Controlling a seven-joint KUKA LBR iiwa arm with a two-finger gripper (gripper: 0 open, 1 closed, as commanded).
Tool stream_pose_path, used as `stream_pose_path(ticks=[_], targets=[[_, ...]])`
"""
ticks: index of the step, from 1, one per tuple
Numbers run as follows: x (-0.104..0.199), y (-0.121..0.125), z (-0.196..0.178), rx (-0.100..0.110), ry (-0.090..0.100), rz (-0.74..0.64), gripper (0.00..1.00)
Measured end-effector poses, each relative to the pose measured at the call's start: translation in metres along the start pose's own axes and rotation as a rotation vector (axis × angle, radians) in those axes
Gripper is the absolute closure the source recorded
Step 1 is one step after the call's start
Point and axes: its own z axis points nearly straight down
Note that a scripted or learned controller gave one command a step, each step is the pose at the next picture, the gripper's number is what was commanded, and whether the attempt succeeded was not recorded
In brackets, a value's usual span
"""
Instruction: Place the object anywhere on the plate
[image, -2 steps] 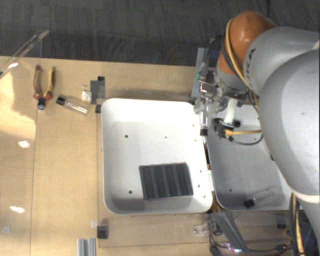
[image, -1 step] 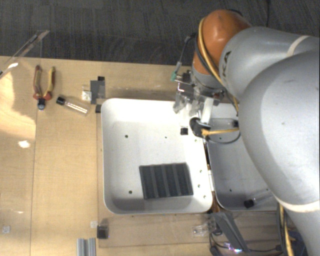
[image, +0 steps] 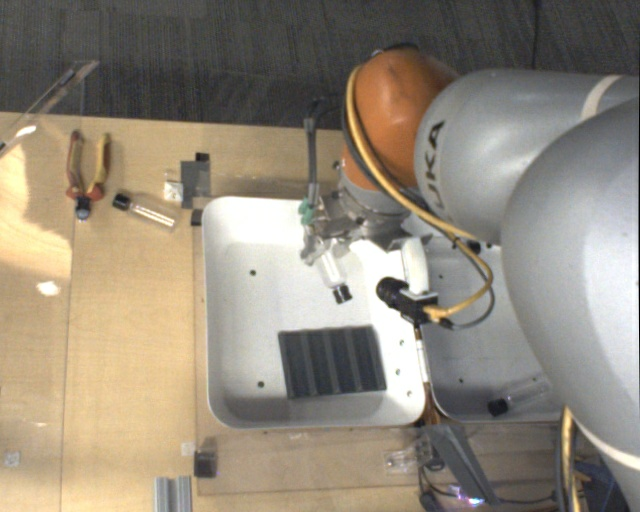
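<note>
My gripper (image: 323, 248) hangs over the back half of the left white bin (image: 232, 300). It is shut on the upper end of a small clear tube with a black cap (image: 336, 280). The tube slants down and to the right from the fingertips, cap end lowest. The plate, a dark ribbed rectangle (image: 331, 361), lies flat on the bin floor toward the front, a short way below the tube's cap. The arm's grey body and orange band cover the bin's back right corner.
The right bin (image: 470, 395) holds another capped tube (image: 510, 400) near its front. On the bench to the left lie a similar tube (image: 145, 209), red-handled pliers (image: 86, 170) and a small black bracket (image: 196, 180). A black cable plug (image: 392, 293) juts from the wrist.
</note>
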Motion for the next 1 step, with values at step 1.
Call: stream_pose_path(ticks=[1], targets=[[0.0628,0.0555,0.0039,0.003,-0.001,0.049,1.0]])
